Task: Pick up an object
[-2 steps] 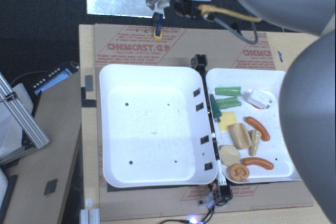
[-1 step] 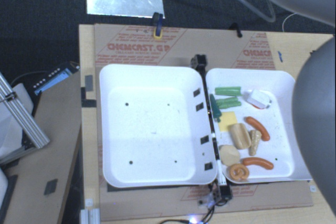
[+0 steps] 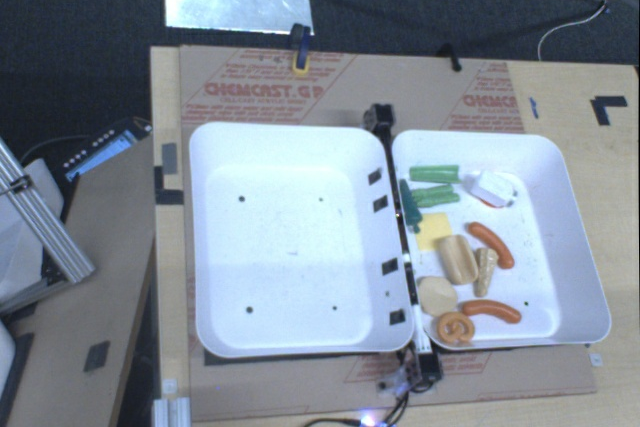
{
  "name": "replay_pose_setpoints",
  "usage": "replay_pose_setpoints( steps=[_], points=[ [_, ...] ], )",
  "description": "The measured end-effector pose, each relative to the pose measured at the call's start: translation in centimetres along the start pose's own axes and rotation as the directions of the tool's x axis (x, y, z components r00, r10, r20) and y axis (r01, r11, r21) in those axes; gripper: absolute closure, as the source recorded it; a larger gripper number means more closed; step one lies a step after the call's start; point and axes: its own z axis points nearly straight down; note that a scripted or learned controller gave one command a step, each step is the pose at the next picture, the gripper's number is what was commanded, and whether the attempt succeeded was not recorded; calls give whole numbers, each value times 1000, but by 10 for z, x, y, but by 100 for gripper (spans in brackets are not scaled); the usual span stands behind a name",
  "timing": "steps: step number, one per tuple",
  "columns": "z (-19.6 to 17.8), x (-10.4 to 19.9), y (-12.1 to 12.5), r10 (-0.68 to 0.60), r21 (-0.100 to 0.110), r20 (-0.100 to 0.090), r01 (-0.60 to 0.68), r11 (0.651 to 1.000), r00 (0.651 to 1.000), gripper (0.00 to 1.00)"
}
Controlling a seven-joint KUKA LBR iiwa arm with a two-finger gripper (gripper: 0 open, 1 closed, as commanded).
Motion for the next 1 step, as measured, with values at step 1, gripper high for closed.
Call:
replay_pose_setpoints(
  steps=[1],
  points=[
    [1, 50, -2, -20, 1, -7, 20, 1000, 1000, 100]
  ],
)
